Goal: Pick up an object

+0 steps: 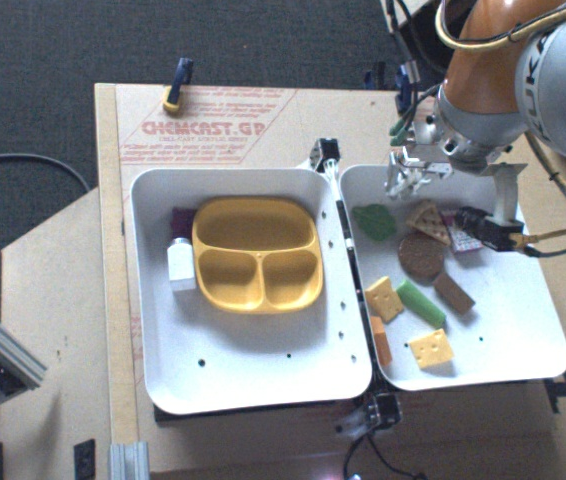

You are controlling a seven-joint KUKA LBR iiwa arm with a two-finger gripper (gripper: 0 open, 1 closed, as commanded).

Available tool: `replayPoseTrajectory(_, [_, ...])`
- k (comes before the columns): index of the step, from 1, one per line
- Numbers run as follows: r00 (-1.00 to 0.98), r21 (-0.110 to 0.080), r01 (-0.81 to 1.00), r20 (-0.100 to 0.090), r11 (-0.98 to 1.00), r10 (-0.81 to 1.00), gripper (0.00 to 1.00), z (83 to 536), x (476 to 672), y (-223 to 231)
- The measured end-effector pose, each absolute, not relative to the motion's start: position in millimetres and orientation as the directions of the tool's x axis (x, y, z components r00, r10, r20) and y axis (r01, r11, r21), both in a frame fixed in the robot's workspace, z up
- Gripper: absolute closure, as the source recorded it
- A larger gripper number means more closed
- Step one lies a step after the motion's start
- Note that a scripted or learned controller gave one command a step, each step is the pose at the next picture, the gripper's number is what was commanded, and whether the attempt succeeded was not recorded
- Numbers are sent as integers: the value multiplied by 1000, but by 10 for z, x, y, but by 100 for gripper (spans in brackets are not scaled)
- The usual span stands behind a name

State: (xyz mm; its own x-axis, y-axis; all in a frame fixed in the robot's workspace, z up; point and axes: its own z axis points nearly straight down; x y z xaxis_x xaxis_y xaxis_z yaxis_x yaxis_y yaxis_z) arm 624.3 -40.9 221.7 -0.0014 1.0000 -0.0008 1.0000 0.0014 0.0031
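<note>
You're in the approach: the jaws (404, 180) hover above the green piece (374, 220), their spread unclear; next, descend and pinch.

On the pale brown protective sheet (213, 128) covering the board behind the bins, I read red print: "CHEMCAST GP" in large letters, with smaller red lines above and below that I can't make out. On the grey arm casing (563, 63) at the upper right I see dark letters, apparently "KU", the rest cut off. I find no other legible text.
</note>
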Motion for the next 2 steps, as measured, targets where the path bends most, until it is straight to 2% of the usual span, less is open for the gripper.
replayPoseTrajectory(1, [1,-4,1000,0,-1,1000,100,2215,6047,-426])
replayPoseTrajectory(2, [-2,4,1000,-1,2,1000,100,2209,6236,-434])
